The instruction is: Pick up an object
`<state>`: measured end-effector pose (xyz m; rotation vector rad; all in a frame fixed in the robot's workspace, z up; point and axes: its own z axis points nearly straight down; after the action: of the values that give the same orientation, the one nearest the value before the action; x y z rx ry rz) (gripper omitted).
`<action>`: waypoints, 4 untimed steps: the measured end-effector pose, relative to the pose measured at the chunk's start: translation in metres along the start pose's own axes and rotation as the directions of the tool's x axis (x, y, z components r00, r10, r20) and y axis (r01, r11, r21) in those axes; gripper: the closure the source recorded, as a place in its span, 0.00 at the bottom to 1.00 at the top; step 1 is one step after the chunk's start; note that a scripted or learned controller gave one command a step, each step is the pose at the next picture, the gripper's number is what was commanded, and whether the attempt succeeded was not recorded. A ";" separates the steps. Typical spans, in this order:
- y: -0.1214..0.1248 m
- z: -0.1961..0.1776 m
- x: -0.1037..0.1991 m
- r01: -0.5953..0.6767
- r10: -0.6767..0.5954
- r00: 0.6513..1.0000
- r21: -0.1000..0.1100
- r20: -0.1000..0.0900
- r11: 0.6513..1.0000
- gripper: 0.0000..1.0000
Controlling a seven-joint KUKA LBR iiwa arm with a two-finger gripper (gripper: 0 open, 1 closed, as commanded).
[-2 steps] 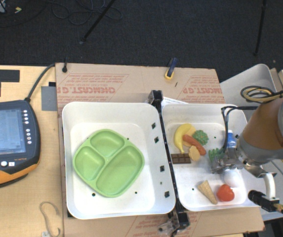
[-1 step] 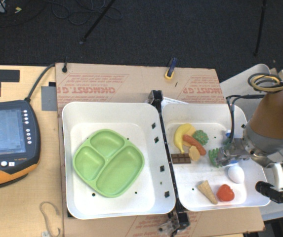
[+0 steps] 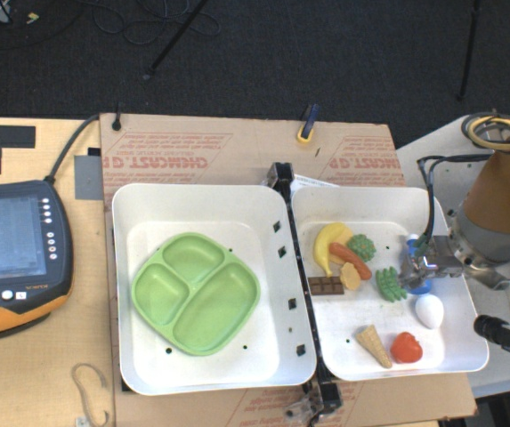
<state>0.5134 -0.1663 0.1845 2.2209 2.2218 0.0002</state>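
Gripper [image 3: 417, 267] low over right bin [image 3: 388, 205], near its right wall. Opening of jaws: cannot tell, mechanism too small and partly hidden. Blue object [image 3: 417, 283] directly beneath, touching or just beside; grasp not confirmed. Green broccoli piece [image 3: 391, 284] just beside gripper on its left.

Arm [image 3: 490, 203] entering from right, orange band above wrist, wrist angled down toward bin.

Contents of right bin, counted: one banana [image 3: 328, 243], one carrot [image 3: 352, 261], two green broccoli pieces, second [image 3: 361, 245] beside banana, one brown bar [image 3: 326, 286], one white egg [image 3: 429, 310], one cone [image 3: 374, 345], one red tomato [image 3: 406, 348].

Left bin [image 3: 148, 205]: one green divided plate [image 3: 197, 292], three compartments.

On table [image 3: 23, 132] at left: one handheld control pendant [image 3: 10, 252].
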 end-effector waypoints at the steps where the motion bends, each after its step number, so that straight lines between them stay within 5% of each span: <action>1: 0.001 -0.045 -0.001 0.000 0.000 1.000 -0.002 0.000 1.000 1.00; 4: 0.063 -0.022 0.155 0.004 -0.004 1.000 0.003 -0.002 1.000 1.00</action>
<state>0.5761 -0.0115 0.2068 2.2185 2.2287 -0.0008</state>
